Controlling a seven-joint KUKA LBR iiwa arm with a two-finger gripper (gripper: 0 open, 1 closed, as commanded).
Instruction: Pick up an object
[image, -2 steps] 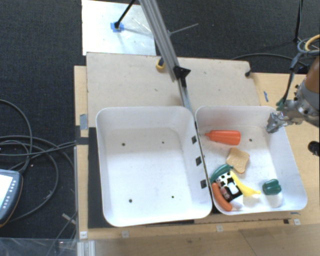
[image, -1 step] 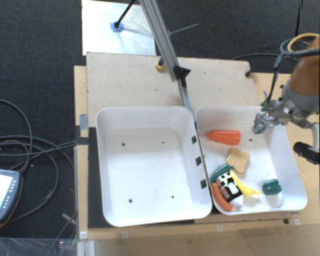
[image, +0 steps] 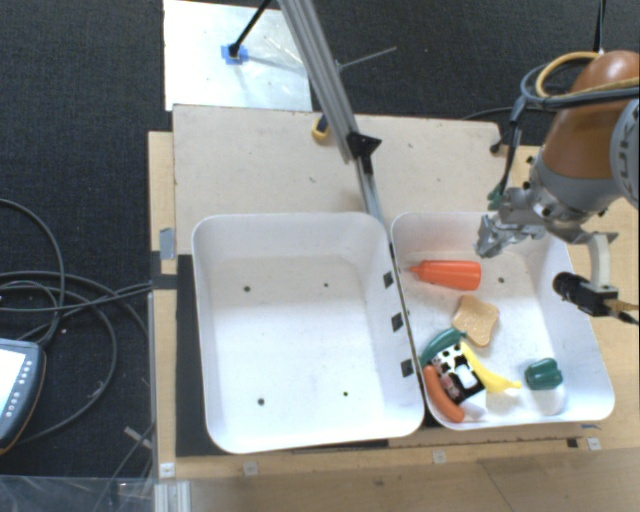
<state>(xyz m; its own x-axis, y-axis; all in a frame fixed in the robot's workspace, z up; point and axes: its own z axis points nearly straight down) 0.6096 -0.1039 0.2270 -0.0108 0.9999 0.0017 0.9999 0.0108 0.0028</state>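
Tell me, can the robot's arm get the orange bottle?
Probably yes. The gripper hangs just above and right of the orange bottle, which lies alone in the right bin, nothing covering it.

**Arm appearance, overhead camera**

The arm (image: 600, 120) enters at the upper right. Its upper link is a rounded, glossy orange-brown shell that curves like a dome. Beside it runs a pale grey casing with a smooth finish. A bundle of cables (image: 560, 82), one yellow and the others dark, loops over the top of the orange shell. Below the shell sits a grey metallic wrist section, ring-shaped, with darker seams. The gripper (image: 497, 238) is a small silver-grey metal assembly with angular parts. A white bracket (image: 600, 262) hangs from the wrist and carries a black cylindrical module (image: 580, 291) with a thin lead at its end.
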